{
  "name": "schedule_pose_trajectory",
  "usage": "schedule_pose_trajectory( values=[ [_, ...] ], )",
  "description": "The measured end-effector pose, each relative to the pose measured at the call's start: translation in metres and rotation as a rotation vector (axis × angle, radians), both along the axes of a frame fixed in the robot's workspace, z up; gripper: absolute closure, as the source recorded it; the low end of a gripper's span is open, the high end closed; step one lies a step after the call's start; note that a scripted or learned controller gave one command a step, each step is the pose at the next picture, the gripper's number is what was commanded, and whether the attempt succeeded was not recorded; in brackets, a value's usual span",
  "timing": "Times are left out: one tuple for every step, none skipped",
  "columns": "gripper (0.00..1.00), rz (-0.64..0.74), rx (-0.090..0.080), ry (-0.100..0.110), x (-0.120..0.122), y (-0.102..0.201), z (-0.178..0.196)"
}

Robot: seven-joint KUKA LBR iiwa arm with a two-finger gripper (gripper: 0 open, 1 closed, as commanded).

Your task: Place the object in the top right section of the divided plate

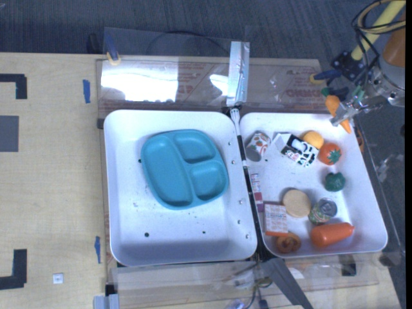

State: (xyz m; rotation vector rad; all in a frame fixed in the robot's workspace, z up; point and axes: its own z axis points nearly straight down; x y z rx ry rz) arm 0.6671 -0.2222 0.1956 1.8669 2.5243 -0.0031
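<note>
The blue divided plate (185,168) lies in the left bin (122,224), with one large section and two smaller ones on its right side; nothing lies on it. My gripper (342,112) hangs over the far right corner of the right bin (370,205), well away from the plate. Orange shapes sit right by it, and I cannot make out whether it holds anything. Closest to it in the bin are a yellow fruit (313,138), a red tomato (329,154) and a black-and-white carton (297,150).
The right bin also holds a small white-and-red cup (257,145), a green item (334,182), a tan disc (297,203), a tin (324,210), an orange vegetable (331,234), a red-and-white packet (275,217) and a brown ring (288,242). A clear panel (238,73) stands behind the bins.
</note>
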Motion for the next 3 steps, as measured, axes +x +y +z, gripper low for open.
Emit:
schedule_pose_trajectory(
  values=[
    [1.0,-0.071,-0.002,-0.014,0.002,-0.001,0.114],
    [1.0,-0.069,-0.005,-0.011,0.002,0.0,0.12],
    [1.0,0.169,0.003,0.002,-0.06,-0.001,0.082]
  ],
)
